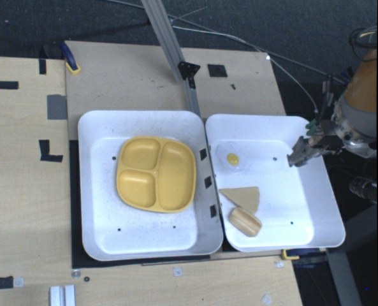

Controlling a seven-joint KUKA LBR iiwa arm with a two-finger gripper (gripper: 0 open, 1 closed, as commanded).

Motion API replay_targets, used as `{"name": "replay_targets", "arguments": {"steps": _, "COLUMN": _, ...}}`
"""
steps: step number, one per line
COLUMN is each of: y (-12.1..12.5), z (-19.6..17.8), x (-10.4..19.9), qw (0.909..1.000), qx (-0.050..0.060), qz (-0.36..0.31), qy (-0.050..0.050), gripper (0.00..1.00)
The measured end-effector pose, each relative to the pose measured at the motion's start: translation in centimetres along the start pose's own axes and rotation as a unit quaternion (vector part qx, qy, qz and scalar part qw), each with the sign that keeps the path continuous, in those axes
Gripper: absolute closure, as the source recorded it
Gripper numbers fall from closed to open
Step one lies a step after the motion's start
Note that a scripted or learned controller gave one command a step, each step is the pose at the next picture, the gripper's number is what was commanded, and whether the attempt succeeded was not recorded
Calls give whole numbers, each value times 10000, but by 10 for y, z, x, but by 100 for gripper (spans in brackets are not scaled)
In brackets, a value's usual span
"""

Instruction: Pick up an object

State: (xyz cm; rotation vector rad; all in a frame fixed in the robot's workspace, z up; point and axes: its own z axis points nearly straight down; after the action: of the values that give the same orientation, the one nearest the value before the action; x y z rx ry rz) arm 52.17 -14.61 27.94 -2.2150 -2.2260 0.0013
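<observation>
The gripper (pixel 298 157) hangs over the right bin's (pixel 316 231) right rim with nothing visibly between its fingers; how far they are parted cannot be told. Well apart, a small yellow piece (pixel 232 160), tan wedge (pixel 243 197) and tan cylinder (pixel 245 222) lie untouched, the pick apparently not yet begun. The left bin (pixel 93 228) holds a yellow divided plate (pixel 156 174).

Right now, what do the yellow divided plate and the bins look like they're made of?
Yellow divided plate: probably moulded plastic, matte, with smooth rounded compartments and even colour. Left bin and right bin: likely thin glossy plastic, uniformly white with soft rounded rims.
</observation>
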Motion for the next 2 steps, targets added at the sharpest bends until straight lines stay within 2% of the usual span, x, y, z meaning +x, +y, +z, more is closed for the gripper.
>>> {"name": "replay_targets", "arguments": {"steps": 1, "y": -2, "z": 18, "x": 51, "qw": 10000, "qx": 7, "qz": -1, "qy": 3, "gripper": 100}}
{"name": "replay_targets", "arguments": {"steps": 2, "y": 2, "z": 16, "x": 108, "qw": 10000, "qx": 1, "qz": -13, "qy": 5, "gripper": 100}}
